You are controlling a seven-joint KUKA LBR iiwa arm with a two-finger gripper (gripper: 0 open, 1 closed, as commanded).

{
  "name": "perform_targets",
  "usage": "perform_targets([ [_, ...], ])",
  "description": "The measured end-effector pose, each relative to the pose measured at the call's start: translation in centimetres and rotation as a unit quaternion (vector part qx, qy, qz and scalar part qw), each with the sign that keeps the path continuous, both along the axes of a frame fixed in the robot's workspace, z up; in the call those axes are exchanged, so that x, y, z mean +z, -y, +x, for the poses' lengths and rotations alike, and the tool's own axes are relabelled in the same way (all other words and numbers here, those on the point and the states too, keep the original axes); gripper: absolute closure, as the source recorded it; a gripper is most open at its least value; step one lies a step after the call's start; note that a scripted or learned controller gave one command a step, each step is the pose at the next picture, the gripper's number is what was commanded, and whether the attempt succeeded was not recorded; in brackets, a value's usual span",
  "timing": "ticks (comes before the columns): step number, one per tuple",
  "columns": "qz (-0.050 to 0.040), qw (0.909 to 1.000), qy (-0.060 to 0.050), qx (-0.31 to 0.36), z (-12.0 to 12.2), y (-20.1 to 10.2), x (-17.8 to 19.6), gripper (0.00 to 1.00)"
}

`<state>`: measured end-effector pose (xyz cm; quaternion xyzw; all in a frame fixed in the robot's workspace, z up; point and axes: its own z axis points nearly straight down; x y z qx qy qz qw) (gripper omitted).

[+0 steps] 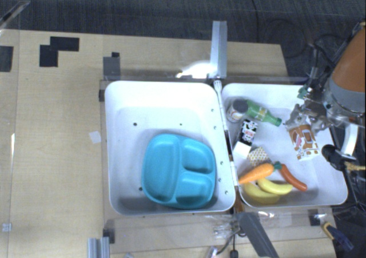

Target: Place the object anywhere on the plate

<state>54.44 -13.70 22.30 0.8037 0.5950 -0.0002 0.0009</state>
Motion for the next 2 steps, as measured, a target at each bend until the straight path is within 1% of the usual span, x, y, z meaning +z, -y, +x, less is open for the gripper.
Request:
perform_targets([
  [1, 0.0011, 0.9945, 0.000, 0.105, -2.3, -5.1, -8.1, 1.00],
  [2, 0.0008, 0.9780, 0.000, 0.208, -4.7, -7.0, -4.0, 1.00],
])
